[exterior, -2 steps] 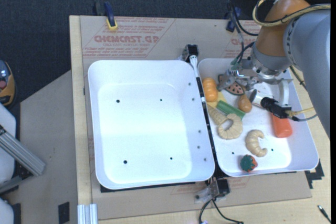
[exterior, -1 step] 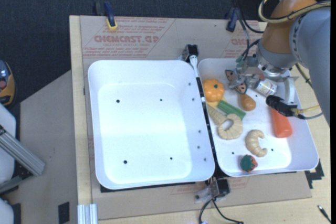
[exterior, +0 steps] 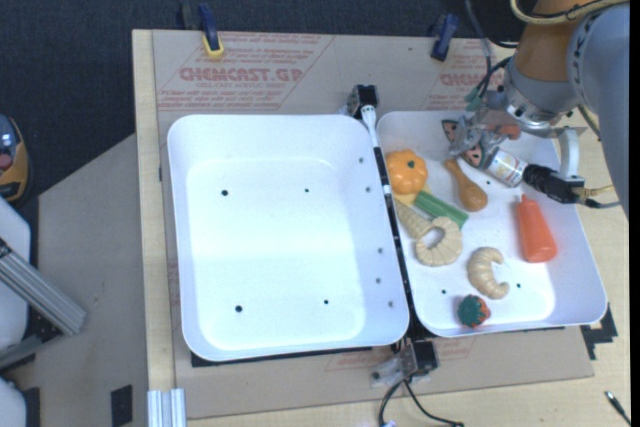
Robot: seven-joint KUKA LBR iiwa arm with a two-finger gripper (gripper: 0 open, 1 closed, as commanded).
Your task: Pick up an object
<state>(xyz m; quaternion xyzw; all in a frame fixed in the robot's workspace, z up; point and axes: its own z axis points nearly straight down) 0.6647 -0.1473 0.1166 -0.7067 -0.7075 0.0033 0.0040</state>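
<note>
The right bin [exterior: 570, 300] holds several toy foods: an orange pumpkin [exterior: 406, 171], a green stick [exterior: 441, 207], a beige pretzel-like piece [exterior: 433, 242], a croissant [exterior: 488, 272], a red and green strawberry [exterior: 473, 311], an orange-red carrot-like piece [exterior: 536, 229] and a brown drumstick [exterior: 467, 186]. My gripper [exterior: 468, 141] hangs low over the bin's far edge, just above the narrow end of the drumstick. The wrist hides what lies right under it.
The left bin [exterior: 280, 225] lies beside the right one, the two meeting along a middle rim. Blue clamps [exterior: 209, 25] [exterior: 443, 35] hold the cardboard base at the back. Cables trail from the wrist across the right bin's far right side.
</note>
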